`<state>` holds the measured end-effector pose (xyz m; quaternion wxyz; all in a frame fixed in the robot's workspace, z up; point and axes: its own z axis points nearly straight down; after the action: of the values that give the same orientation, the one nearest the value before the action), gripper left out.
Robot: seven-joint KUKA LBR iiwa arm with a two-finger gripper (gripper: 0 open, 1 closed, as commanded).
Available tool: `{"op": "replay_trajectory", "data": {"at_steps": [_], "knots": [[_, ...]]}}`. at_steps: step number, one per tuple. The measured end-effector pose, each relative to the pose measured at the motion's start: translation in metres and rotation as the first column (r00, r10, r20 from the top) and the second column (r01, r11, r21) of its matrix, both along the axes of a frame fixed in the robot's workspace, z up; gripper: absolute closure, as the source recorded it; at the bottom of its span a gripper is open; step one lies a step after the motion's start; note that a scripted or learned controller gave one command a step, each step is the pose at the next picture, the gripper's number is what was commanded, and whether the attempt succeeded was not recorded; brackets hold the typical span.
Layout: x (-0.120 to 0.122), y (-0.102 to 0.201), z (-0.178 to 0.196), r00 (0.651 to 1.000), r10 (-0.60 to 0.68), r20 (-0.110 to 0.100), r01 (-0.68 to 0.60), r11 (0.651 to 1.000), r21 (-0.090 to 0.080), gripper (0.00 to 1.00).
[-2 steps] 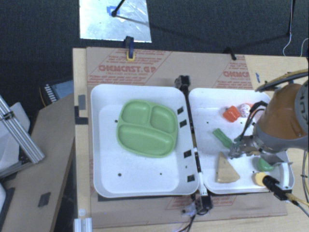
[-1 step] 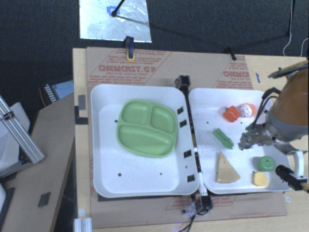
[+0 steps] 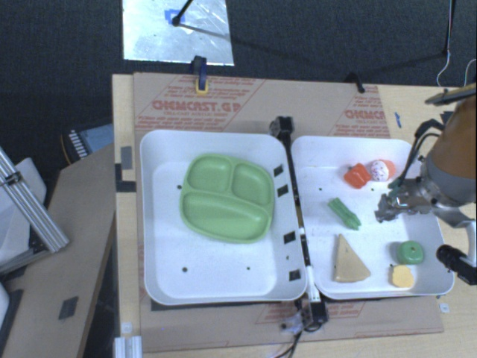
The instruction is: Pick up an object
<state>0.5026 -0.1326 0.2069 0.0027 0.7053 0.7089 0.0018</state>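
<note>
A: State the end effector's position.

B: The gripper (image 3: 389, 209) sits over the right bin (image 3: 317, 155), near that bin's right wall, at the end of the grey arm (image 3: 455, 166) that enters from the right edge. Its tip is a small dark cluster; the degree of opening cannot be read from this view, and no object is seen between its parts.

A: Which objects lie closest to it?

B: The green stick-shaped piece (image 3: 345, 212) lies just to its left, tilted, apart from the gripper. The orange block (image 3: 358, 175) and the pale round item with red marks (image 3: 381, 170) lie above it, touching or nearly touching each other. The green round disc (image 3: 410, 253) lies below and to the right, with the small yellow piece (image 3: 402, 277) just beneath it near the bin's front right corner.

A: And further out?

B: The tan wedge (image 3: 348, 260) rests near the front of the right bin, left of the disc. The left bin (image 3: 160, 222) holds a green divided plate (image 3: 226, 197) with three compartments. Both bins rest on a brown cardboard sheet (image 3: 223, 103) printed with red lettering. A silver sheet (image 3: 177, 21) lies on the dark floor behind the bench.
</note>
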Motion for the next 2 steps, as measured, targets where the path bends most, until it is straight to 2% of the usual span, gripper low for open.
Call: {"op": "replay_trajectory", "data": {"at_steps": [1,2], "knots": [[0.004,-0.006,0.063,1.0,-0.001,0.001,0.001,1.0,-0.001,1.0],[0.027,0.047,0.065,1.0,0.004,-0.002,-0.004,1.0,0.002,1.0]]}}
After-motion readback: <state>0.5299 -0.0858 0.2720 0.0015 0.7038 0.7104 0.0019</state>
